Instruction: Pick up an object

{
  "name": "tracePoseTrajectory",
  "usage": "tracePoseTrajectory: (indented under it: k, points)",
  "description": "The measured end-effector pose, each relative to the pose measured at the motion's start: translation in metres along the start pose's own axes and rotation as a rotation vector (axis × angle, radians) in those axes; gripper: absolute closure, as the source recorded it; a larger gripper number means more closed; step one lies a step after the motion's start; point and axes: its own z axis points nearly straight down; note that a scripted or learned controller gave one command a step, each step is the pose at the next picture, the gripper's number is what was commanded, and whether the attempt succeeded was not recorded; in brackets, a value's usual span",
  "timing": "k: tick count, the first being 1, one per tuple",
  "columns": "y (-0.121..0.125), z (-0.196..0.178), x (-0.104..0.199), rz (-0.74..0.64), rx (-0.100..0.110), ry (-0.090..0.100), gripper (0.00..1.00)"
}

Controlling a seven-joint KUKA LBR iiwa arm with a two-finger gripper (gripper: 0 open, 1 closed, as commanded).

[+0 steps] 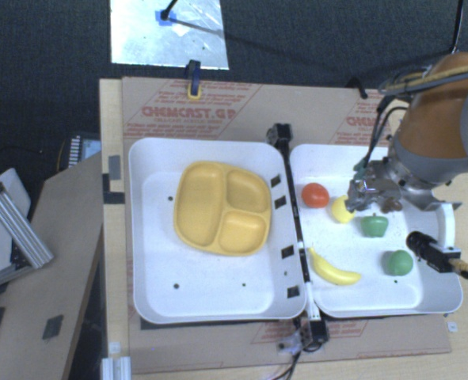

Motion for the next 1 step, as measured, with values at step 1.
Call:
tracePoseTrajectory:
  k: [1]
  points:
    - [0.0136, -0.0068, 0.0474, 0.001, 0.000, 0.000, 1.00]
